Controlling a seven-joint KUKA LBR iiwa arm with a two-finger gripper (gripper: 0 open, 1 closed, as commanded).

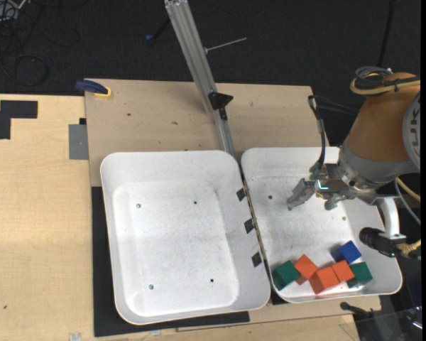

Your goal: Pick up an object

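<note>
Several small blocks lie bunched at the near edge of the right bin: a green block, an orange block, a larger orange block, a blue block and another green block. My gripper hangs over the middle of the right bin, well above and behind the blocks. Its fingers are spread apart with nothing between them.
The left bin stands beside the right one, with black clips along their shared edge. A metal rail leans up from behind the bins. The grey and orange arm reaches in from the right.
</note>
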